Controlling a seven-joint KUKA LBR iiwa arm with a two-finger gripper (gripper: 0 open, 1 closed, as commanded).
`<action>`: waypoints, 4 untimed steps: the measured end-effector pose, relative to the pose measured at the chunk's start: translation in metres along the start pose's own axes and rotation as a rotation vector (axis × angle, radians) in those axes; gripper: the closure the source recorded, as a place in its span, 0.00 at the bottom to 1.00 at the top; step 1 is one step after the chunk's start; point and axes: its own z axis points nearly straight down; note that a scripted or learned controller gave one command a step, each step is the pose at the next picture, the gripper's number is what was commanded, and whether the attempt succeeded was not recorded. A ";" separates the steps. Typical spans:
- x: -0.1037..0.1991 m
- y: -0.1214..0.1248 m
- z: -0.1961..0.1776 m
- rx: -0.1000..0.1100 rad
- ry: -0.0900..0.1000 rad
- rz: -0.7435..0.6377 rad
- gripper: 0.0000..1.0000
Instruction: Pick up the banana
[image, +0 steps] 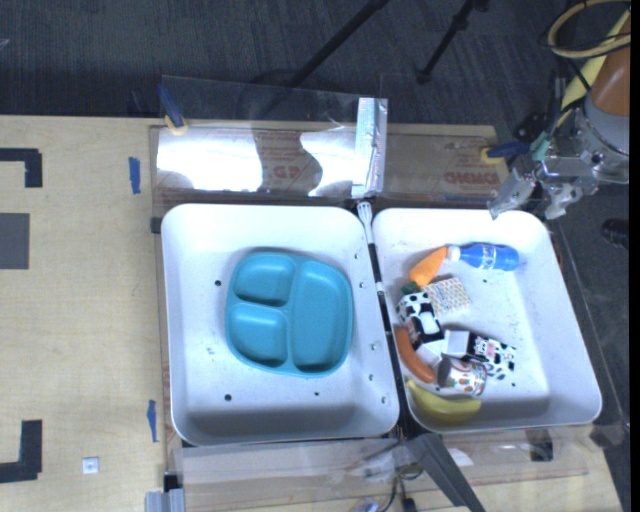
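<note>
1. Camera view: two white bins side by side on the desk (80, 300). Left bin (190, 250) carries a blue divided plate (290, 312).
2. Right bin (570, 350) has a clutter pile: blue bottle (488, 257), orange piece (428, 266), checkered pouch (450, 294), black-and-white spotted toys (425, 318), small cup (466, 378).
3. Banana (442, 403) lies at the near edge of the right bin, against the front wall, partly under the cup and just beside a long orange item (412, 358).
4. End effector (545, 188) sits above the far right corner of the right bin, well apart from the banana. Nothing seen in it; whether it is released or clenched cannot be told, too small and blurred.
5. Step, as a judgement: approach not yet begun, the arm looks parked off the pile.
6. Next move calls for travel across the bin toward the near edge, then a descent onto the exposed yellow curve. The wall and the overlapping cup leave little room, so a miss or a grab of the wrong item looks likely.
</note>
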 end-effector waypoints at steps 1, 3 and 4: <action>0.063 -0.064 0.086 -0.001 0.001 -0.640 0.00; 0.131 -0.153 0.093 -0.001 0.000 -0.065 0.00; 0.130 -0.152 0.083 -0.003 -0.001 -0.063 1.00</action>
